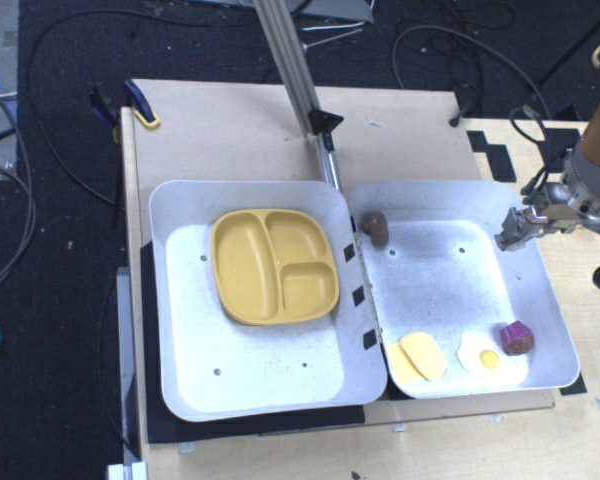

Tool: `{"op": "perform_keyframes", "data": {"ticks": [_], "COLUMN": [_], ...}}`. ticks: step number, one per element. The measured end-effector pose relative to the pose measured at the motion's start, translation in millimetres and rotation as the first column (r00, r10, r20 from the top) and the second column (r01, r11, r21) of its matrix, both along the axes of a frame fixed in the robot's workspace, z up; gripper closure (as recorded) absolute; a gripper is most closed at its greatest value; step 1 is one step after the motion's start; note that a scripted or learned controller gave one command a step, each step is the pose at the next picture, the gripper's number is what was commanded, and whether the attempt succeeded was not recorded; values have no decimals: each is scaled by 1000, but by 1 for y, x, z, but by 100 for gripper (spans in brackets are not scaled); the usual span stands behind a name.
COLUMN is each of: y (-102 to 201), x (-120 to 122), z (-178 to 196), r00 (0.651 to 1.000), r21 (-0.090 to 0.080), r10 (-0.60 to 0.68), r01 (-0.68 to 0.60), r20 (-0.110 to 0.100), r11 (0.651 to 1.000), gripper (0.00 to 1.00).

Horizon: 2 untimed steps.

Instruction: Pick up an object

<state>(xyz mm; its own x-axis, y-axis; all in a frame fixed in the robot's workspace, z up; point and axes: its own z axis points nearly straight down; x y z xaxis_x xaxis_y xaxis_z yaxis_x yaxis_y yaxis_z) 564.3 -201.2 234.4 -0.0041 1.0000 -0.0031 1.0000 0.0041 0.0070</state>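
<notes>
Purple toy block (517, 337) lies untouched below the pincer (512, 232), whose state I cannot tell; approach pending, descent needed.

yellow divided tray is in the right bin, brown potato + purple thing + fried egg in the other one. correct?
Not quite. The camera view shows the yellow divided tray in the left bin, not the right. The brown potato, purple thing and fried egg are in the other one, the right bin, as you said.
</notes>
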Motion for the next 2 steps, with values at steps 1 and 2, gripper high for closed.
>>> {"op": "perform_keyframes", "data": {"ticks": [1,2], "y": [0,50], "x": [1,-13], "z": [53,38], "r00": [1000,1000], "r21": [0,4], "r10": [0,2], "r01": [0,-2], "r20": [0,-9], "r11": [1000,1000], "gripper": [100,100]}}
